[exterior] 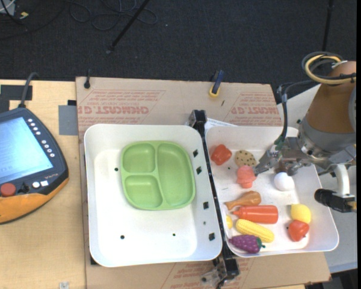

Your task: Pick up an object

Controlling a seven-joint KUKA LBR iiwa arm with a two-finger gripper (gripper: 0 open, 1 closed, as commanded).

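The right bin [325,239] holds toy food: a red pepper [221,155], a cookie [245,158], a pink piece [246,176], a white egg [283,181], a drumstick [243,199], a red sausage [256,214], a corn cob [254,229], purple grapes [246,243], a lemon [300,213] and a red strawberry [298,230]. My gripper [275,160] hangs low over the bin's upper right part, just above the egg and right of the pink piece. Nothing shows between its fingers.
The left bin [102,233] bears a green divided plate [156,175]. A teach pendant [21,161] lies on the bench at the far left. A yellow clamp [215,89] sits on the cardboard behind the bins. The arm's grey body [328,116] fills the right side.
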